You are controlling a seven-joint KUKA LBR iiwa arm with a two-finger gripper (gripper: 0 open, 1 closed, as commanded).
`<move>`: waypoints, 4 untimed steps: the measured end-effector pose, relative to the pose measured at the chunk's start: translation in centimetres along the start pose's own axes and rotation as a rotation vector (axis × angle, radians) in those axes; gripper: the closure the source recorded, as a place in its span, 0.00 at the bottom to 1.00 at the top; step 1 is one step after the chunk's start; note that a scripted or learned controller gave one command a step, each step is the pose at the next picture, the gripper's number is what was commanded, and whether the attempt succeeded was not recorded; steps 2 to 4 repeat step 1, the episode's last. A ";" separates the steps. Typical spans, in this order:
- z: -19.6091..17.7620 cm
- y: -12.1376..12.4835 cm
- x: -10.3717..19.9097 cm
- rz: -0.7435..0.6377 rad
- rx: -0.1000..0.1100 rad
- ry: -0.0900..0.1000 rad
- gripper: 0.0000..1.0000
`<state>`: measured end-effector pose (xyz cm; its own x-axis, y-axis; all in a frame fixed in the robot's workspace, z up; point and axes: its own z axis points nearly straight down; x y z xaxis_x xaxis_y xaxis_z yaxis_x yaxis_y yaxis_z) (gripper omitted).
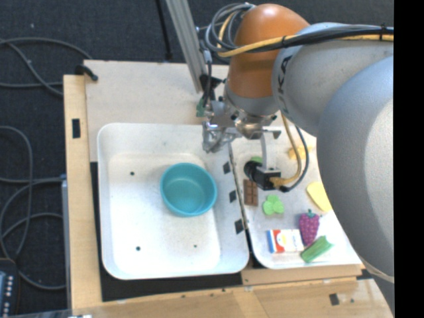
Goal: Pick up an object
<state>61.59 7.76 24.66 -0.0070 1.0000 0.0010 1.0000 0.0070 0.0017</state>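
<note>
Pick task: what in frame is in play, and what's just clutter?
In play: gripper; teal bowl; brown block; purple grapes; red-and-white box.
Lying about: metal post; floor cables.

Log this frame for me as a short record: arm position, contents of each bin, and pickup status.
arm: reaches in from the right; gripper is over the far end of the divide between the bins
left bin: one teal bowl, upright
right bin: brown block, light green piece, purple grapes, green pod, red, white and blue box, yellow piece partly under the arm
pickup: not yet done; every listed thing lies in a bin
</note>
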 end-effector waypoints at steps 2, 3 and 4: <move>0.0 -0.1 -0.4 0.003 0.002 -0.003 0.00; 0.0 -0.1 -0.4 0.003 0.002 -0.003 0.00; 0.0 -0.1 -0.4 0.003 0.002 -0.003 0.00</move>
